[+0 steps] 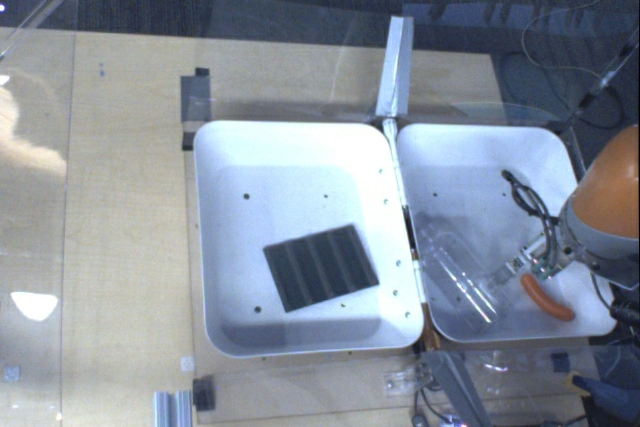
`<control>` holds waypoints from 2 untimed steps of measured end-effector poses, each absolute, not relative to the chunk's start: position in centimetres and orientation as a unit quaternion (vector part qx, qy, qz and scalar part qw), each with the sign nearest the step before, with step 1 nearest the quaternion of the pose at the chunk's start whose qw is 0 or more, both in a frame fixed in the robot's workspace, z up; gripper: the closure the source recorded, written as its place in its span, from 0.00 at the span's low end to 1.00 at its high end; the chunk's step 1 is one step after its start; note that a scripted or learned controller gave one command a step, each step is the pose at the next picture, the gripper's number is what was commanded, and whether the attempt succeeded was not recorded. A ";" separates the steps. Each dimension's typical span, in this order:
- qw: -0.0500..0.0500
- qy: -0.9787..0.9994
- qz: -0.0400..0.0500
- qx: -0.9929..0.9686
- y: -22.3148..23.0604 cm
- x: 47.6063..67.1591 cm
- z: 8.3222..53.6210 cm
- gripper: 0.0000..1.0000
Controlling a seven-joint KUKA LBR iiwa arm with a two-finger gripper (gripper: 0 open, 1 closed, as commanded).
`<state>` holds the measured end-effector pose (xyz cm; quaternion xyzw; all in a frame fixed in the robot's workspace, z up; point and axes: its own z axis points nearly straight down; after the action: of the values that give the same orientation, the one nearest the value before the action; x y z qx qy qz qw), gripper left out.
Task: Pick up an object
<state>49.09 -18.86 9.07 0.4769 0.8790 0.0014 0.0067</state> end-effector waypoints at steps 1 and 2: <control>0.012 0.879 0.003 0.477 -18.8 49.5 10.3 1.00; 0.012 0.879 0.003 0.477 -18.8 49.5 10.3 0.00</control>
<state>49.47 -18.78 10.31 0.4766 0.8790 0.0033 0.0115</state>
